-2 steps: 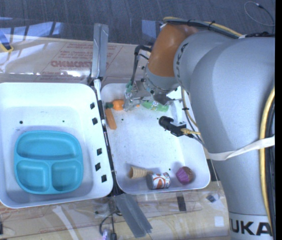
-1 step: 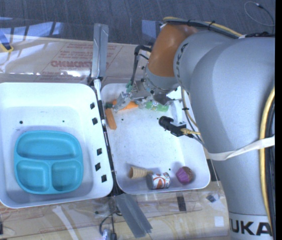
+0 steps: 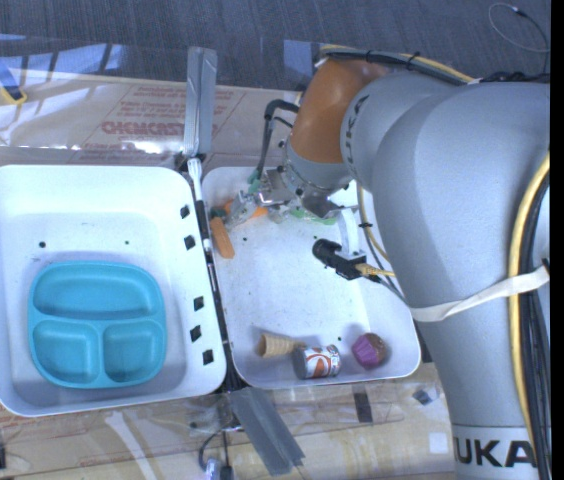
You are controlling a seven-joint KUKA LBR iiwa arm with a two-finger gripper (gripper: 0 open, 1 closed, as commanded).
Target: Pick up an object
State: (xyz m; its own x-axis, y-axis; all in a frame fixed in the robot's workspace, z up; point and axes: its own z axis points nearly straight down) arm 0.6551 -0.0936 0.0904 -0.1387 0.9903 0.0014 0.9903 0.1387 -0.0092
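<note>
My gripper (image 3: 259, 202) reaches down into the far left corner of the right bin (image 3: 292, 288), under the grey arm with its orange band. An orange carrot-shaped piece (image 3: 221, 236) lies just left of and below it, against the bin's left wall. A small orange bit (image 3: 232, 209) sits right at the gripper's tip; whether it is touched is unclear. Along the bin's near edge lie a tan cone (image 3: 274, 345), a small can (image 3: 317, 361) on its side and a purple round object (image 3: 369, 349).
The left bin (image 3: 12, 208) holds a blue divided tray (image 3: 97, 320) in its near half. The arm's bulk covers the right bin's far right part. A raised divider (image 3: 205, 268) separates the two bins.
</note>
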